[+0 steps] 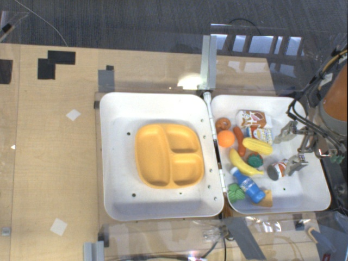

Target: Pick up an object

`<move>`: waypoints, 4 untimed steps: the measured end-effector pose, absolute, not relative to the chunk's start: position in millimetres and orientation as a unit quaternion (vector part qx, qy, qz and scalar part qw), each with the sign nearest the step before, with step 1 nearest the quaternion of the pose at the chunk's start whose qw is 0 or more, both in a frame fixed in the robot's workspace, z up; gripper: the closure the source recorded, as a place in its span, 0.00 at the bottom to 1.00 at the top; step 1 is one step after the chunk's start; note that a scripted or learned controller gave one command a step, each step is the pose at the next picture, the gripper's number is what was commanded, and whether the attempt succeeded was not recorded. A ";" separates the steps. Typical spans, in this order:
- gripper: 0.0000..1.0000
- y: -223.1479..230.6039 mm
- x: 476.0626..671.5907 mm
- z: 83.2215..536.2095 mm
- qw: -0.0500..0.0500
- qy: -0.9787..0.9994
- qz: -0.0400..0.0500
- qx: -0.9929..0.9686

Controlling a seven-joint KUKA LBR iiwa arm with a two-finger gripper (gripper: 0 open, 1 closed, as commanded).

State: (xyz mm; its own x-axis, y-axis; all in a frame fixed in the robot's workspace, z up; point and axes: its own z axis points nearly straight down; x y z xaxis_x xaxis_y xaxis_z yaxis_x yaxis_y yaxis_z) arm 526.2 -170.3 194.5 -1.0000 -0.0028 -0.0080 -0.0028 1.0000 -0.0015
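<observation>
My gripper [289, 149] hangs over the right side of the right bin [312, 197], open, with nothing between its fingers [284, 132]. A small red and white can [275, 171] lies right by the lower fingertip. Left of the gripper sits a cluster of toy food: a yellow corn cob [256, 145], a banana [244, 164], a green ball [255, 160], an orange [225, 139], a brown ball [222, 124], a carrot [240, 137], a snack box [254, 122], a blue bottle [248, 185] and green broccoli [235, 192].
The left bin [117, 145] holds a yellow divided plate [168, 154]. A metal post [209, 61] stands behind the wall between the bins. Cables and the arm's body crowd the right bin's right edge. A small orange piece [266, 198] lies near the right bin's front wall.
</observation>
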 end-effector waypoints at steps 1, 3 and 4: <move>0.00 -165.3 579.0 166.2 0.004 0.959 0.001 0.284; 0.00 -170.5 649.3 87.4 0.005 0.951 0.001 0.309; 0.00 -206.8 662.1 171.7 0.009 0.933 0.001 0.360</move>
State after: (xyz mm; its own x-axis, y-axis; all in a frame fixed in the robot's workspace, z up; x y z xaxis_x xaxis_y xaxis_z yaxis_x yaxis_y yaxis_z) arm 662.1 -206.8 171.7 -0.7402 0.6722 -0.0170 0.6721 0.7404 0.0080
